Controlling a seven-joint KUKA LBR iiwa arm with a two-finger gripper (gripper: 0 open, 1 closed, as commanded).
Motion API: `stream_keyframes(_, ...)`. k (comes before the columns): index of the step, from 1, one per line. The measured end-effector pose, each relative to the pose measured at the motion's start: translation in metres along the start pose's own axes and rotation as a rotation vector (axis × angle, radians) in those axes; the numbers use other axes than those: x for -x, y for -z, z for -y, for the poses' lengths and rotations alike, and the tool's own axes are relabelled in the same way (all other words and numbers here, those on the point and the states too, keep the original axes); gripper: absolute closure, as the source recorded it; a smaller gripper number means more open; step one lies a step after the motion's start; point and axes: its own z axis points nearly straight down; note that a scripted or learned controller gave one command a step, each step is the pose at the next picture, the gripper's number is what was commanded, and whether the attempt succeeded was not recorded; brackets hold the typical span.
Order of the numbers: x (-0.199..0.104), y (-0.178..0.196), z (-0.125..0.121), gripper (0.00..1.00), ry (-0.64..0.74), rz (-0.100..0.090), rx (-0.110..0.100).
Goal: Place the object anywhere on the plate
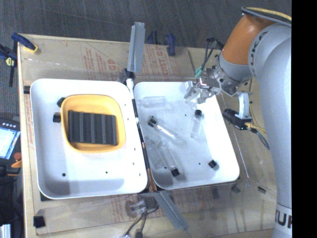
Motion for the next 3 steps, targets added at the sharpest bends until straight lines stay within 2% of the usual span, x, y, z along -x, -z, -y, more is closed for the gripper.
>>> stream_keyframes(1, -0.158, -0.009, 0.023, 1.00, 0.066, 0.002, -0.003)
stream_keyframes(2, -0.158, -0.009, 0.023, 0.00, 0.066, 0.002, -0.003)
stream_keyframes(3, -0.215, -0.009, 0.048, 0.00, 0.061, 0.003, -0.003)
